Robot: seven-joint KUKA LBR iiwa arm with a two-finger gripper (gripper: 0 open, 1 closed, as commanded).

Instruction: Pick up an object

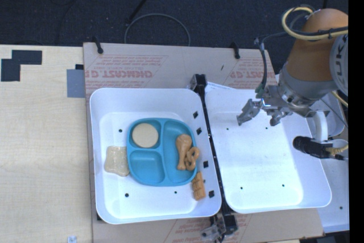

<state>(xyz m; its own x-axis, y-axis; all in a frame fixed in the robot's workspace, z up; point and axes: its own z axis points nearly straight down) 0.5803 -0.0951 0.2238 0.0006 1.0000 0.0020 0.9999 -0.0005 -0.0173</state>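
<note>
Setting: pale wooden tabletop (40,139) under a dark floor strewn with cables, seen from above at a slant.
Bins: two shallow white bins side by side on cardboard; left bin (108,116), right bin (273,179).
Left bin contents: blue divided tray (152,171) holding a round tan biscuit (144,135) in its upper left compartment and a knobbly brown pretzel piece (186,152) in its right compartment.
Beside the tray: pale bread slice (117,160) touching the tray's left edge; small brown chunk (198,186) just off the tray's lower right corner.
Arm: grey with orange band, reaching in from the right, over the upper part of the right bin.
Gripper (263,112): fingers spread apart, nothing between them, poised above the bare white floor of the right bin.
Progress: nothing grasped yet; every candidate object lies in the left bin, well apart from the gripper.
Remaining: likely crossing the divider, descending on one item, closing and lifting.
</note>
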